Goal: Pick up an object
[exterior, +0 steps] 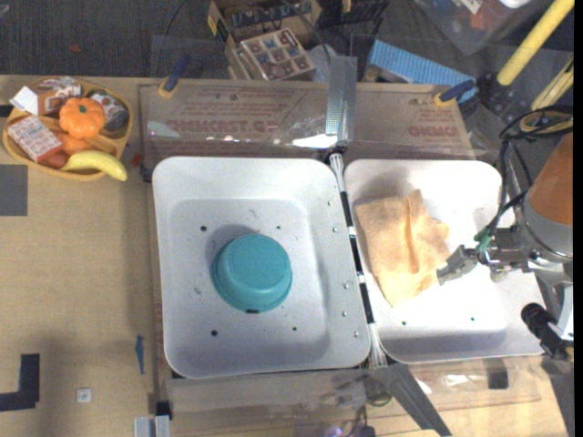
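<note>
Claw (453, 267) at orange cloth (401, 244) edge | right bin (474, 176) | teal bowl (253, 272) left

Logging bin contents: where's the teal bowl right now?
The teal bowl sits upside down near the middle of the left bin in the camera view, across the divider from the orange cloth and the gripper.

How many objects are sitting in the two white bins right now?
2. A teal bowl lies upside down in the left bin. A tan cloth lies crumpled in the right bin, beside the gripper. Something small could hide under either.
</note>
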Robot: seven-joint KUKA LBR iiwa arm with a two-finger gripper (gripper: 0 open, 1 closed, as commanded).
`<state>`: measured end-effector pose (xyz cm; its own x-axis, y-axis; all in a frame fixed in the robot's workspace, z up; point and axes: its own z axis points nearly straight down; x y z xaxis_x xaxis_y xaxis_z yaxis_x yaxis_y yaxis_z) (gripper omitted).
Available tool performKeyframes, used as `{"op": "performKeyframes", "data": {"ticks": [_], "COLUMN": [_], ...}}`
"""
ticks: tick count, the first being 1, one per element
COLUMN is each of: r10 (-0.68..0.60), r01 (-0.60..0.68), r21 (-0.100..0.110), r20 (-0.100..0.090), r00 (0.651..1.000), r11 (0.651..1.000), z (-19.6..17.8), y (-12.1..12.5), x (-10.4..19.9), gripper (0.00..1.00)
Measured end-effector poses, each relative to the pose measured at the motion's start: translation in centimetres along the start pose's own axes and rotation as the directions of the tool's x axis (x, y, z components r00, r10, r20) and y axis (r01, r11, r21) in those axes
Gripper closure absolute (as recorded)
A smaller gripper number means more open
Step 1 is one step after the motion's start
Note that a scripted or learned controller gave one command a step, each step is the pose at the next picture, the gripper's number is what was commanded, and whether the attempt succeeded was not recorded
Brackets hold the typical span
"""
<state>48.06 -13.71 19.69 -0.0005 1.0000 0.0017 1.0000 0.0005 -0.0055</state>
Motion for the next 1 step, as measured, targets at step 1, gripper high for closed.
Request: {"op": "performKeyframes", "data": {"ticks": [1], "r10": [-0.083], "r01": [0.083], "r21": [-0.004], "r20": [0.003], "r00": [0.997], "r11": [0.997], "z": [7.81], "y": [8.3], "x": [3.76], "gripper": [0.0]}}
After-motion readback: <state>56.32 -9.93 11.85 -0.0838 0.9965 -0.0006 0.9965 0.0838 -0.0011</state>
